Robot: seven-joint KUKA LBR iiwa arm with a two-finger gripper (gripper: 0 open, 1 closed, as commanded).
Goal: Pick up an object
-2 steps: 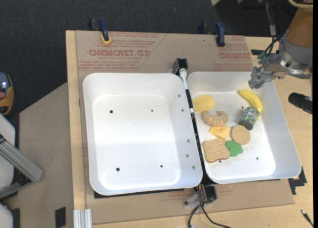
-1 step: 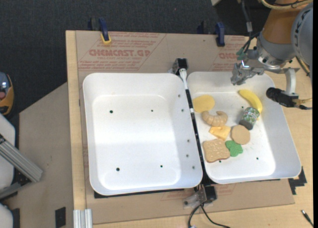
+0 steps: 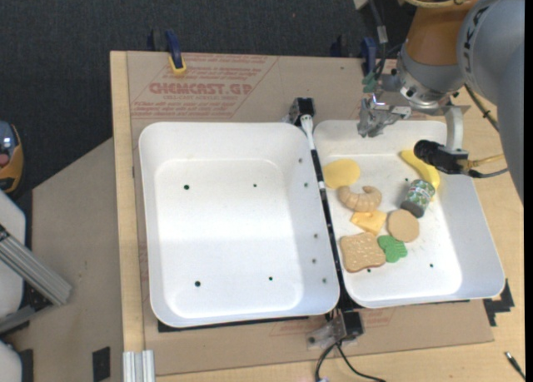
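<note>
My gripper [image 3: 372, 125] hangs over the far left corner of the right bin [image 3: 466, 276], with nothing visible between its fingers. Below it in that bin lie a yellow round piece [image 3: 341, 173], a tan curled pastry [image 3: 361, 198], a yellow cheese wedge [image 3: 371, 221], a tan cracker [image 3: 361, 251], a green piece [image 3: 392, 248], a tan round disc [image 3: 404, 226], a small green-grey can [image 3: 417, 195] and a yellow banana [image 3: 420, 167]. All these objects lie nearer the camera than the gripper, apart from it.
The left bin [image 3: 166, 205] adjoins the right one along a black divider [image 3: 320, 197]. Both rest on a brown cardboard sheet [image 3: 208, 81] held by clamps at the far edge. A black cable fitting [image 3: 441, 156] sits by the banana.
</note>
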